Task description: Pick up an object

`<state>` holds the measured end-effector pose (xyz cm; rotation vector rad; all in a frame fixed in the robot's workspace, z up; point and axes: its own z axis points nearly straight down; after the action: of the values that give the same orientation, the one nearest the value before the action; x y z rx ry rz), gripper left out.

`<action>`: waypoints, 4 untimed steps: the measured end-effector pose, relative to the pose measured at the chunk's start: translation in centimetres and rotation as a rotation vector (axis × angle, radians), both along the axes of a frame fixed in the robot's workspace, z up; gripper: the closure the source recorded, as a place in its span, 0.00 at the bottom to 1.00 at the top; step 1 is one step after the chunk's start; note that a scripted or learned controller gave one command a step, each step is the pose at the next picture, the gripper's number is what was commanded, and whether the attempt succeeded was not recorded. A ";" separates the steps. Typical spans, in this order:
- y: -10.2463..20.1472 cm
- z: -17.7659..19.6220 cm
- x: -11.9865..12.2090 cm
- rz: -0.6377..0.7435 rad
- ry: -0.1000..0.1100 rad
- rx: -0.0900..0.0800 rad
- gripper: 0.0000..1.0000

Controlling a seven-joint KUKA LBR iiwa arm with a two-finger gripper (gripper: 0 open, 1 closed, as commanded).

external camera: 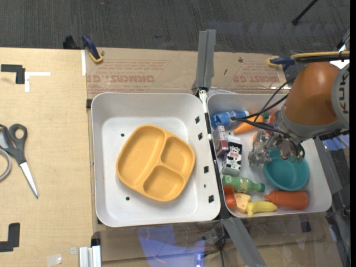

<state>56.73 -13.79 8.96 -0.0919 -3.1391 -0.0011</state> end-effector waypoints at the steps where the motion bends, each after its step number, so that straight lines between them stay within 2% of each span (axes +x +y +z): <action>1: 0.0 0.0 0.0 0.001 0.001 0.000 0.00; 2: 2.9 0.1 6.3 0.012 0.000 0.000 0.00; 3: 2.9 0.8 6.5 0.014 -0.001 0.000 1.00; 4: -2.4 7.9 0.9 0.221 0.000 0.001 1.00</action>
<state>57.66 -16.14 16.90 0.2546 -3.1299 -0.0027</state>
